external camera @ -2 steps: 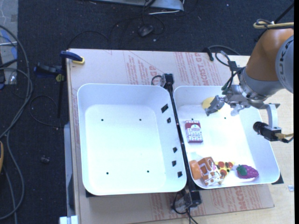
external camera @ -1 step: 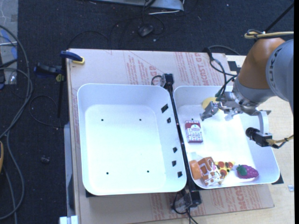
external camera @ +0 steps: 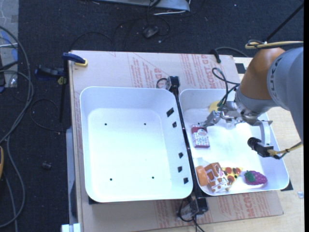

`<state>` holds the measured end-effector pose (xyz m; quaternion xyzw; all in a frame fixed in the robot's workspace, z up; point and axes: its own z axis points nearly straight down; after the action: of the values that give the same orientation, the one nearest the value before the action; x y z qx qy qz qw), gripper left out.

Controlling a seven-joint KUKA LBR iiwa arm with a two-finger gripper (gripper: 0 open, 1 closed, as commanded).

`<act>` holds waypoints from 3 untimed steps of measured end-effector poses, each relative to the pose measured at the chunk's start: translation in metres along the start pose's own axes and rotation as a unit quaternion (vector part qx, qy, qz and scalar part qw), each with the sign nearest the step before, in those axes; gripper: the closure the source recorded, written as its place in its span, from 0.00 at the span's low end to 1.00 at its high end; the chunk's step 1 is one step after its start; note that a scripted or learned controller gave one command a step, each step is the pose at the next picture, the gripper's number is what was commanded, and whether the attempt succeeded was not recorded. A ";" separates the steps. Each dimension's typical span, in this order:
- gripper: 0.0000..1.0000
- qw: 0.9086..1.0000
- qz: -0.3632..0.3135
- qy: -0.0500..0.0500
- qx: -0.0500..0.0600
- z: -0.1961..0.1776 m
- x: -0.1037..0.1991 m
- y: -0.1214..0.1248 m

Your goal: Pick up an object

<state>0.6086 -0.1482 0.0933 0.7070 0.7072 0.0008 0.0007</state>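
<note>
Over R bin [external camera: 231, 144], metal end effector [external camera: 212, 120], flat rect. red packet [external camera: 200, 136]

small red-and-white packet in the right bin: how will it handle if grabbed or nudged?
The red-and-white packet lies flat on the right bin floor, so it probably slides rather than rolls or tips. It looks thin, likely light. Lying so low, it may be hard for the gripper to pinch.
</note>
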 end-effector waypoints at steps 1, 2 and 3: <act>1.00 1.000 0.000 0.000 -0.001 -0.011 0.000 0.000; 1.00 1.000 0.000 0.000 -0.001 -0.055 -0.006 0.004; 1.00 1.000 0.000 -0.001 -0.002 -0.115 -0.006 -0.002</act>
<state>0.6066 -0.1541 0.2082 0.7070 0.7072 0.0016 0.0024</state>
